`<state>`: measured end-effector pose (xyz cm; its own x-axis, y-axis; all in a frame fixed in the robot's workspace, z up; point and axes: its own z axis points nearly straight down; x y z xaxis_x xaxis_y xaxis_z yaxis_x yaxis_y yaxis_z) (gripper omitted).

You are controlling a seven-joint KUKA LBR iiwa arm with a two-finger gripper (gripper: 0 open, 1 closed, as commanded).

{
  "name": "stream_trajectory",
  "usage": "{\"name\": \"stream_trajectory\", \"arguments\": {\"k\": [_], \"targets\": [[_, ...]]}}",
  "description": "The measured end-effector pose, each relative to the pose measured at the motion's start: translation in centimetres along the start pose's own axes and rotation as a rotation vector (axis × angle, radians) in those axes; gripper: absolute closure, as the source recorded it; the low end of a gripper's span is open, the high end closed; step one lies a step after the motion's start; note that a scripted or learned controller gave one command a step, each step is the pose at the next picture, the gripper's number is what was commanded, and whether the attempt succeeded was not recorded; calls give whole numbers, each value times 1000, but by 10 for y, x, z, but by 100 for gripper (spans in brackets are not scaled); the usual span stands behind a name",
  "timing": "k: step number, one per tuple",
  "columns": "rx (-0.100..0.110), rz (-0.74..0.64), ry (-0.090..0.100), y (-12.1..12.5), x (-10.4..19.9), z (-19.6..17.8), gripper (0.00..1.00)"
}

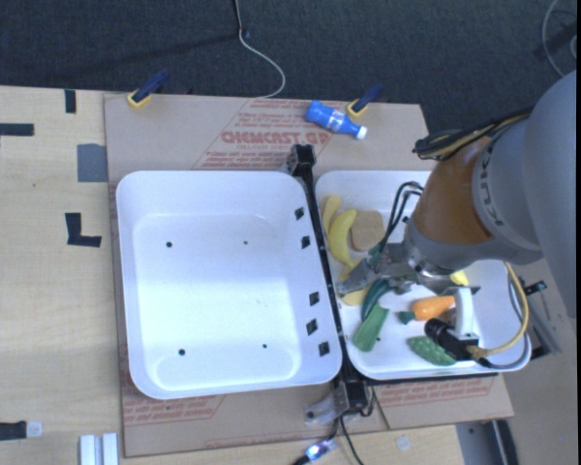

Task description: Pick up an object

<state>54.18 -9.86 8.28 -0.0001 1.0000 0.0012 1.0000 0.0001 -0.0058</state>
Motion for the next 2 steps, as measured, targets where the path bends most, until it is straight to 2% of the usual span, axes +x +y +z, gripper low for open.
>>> {"name": "stream_trajectory", "arguments": {"k": [1,2], "targets": [[-4,-1,-1,3,-1,-11,100],[1,2,0,-36,-20,-4,100]]}}
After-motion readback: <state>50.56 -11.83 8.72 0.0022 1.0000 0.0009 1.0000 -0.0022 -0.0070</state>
